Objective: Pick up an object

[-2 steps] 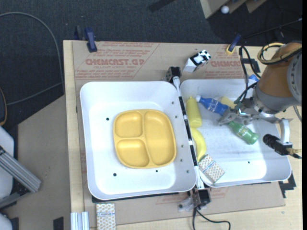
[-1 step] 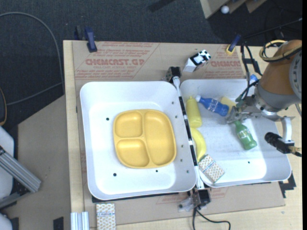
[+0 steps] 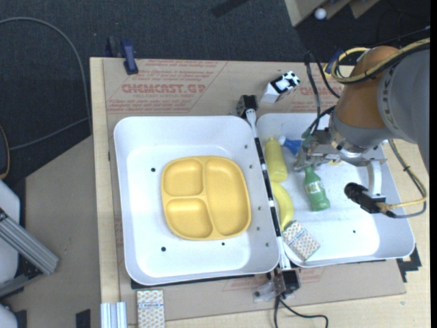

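Hidden and cut-off parts, right bin

The grey arm with orange band (image 3: 382,101) runs off the right edge and covers the right white bin's (image 3: 355,241) far corner; small blue object (image 3: 292,145) mostly hidden behind the gripper (image 3: 315,157), shape unclear; green plastic bottle's (image 3: 315,191) cap end tucked under gripper; print on small checkered packet (image 3: 300,241) too small to read.

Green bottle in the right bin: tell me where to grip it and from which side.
Grip the green bottle across its wider lower body, coming straight down. It lies flat with its neck towards the pincer, so its long sides look open for the fingers.
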You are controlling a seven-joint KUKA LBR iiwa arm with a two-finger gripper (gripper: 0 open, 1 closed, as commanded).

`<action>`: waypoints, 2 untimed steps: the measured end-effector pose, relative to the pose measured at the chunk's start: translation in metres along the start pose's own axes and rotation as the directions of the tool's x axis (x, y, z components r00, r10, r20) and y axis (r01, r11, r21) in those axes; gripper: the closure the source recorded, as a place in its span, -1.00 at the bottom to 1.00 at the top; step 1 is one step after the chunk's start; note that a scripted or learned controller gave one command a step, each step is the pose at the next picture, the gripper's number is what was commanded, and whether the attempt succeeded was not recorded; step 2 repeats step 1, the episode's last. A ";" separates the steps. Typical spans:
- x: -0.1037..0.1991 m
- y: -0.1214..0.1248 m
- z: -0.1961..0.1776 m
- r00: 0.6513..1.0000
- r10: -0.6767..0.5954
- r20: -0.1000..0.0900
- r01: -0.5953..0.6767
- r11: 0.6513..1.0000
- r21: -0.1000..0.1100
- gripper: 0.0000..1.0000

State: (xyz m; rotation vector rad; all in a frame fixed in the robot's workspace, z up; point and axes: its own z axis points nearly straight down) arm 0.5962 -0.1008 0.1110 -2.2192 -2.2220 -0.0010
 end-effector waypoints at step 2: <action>0.021 -0.043 -0.074 1.000 0.001 0.001 -0.001 1.000 -0.001 1.00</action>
